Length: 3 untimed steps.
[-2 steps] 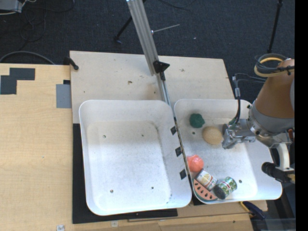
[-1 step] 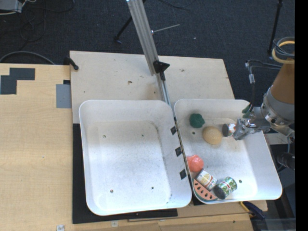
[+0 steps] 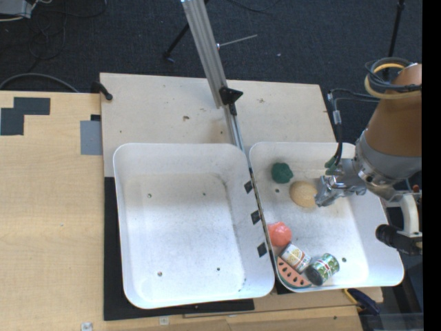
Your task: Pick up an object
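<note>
A tan, egg-shaped object (image 3: 302, 194) lies in the right bin (image 3: 372, 254), toward its far half and about midway across. The gripper (image 3: 325, 197) is low in that bin just to the object's right, its metal tip touching or almost touching the tan side; whether its fingers are spread or closed cannot be made out from this slant, and nothing shows between them. A green ball (image 3: 281, 172) sits just beyond and left of the tan object, near the divider. Toward the near end of the same bin, well apart from the gripper, lie an orange-red ball (image 3: 279, 233), a small jar (image 3: 295, 256) with a pale label, a green can (image 3: 324, 267) on its side, and a watermelon-slice piece (image 3: 293, 276) against the near left corner. The left bin (image 3: 131, 185) stands beside it, sharing a wall with black clips. Both bins rest on a pale wooden bench (image 3: 165, 109); a slanted aluminium rail (image 3: 207, 47) rises behind them, over dark carpet with cables.
</note>
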{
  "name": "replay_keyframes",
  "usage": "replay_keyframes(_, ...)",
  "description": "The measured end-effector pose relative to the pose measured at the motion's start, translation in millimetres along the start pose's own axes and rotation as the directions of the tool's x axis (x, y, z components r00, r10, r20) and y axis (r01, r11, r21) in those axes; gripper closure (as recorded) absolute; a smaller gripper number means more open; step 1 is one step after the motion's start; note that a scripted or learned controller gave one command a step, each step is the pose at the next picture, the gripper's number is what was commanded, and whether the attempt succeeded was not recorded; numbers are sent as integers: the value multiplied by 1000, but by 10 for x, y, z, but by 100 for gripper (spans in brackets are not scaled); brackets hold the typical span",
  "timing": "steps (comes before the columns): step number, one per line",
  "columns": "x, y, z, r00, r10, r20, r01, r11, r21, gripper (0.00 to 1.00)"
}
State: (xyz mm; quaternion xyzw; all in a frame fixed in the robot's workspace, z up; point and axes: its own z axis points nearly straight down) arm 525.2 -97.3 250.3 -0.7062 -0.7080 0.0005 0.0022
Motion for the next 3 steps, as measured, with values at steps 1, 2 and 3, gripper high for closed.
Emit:
replay_keyframes(1, 577, -71, -16, 1000, -2, 0, 2, 1000, 1, 100)
replay_keyframes(2, 1048, -104, -41, 1000, -2, 0, 2, 1000, 1, 100)
replay_keyframes(3, 1608, -156, 97, 1000, -2, 1, 2, 1000, 3, 100)
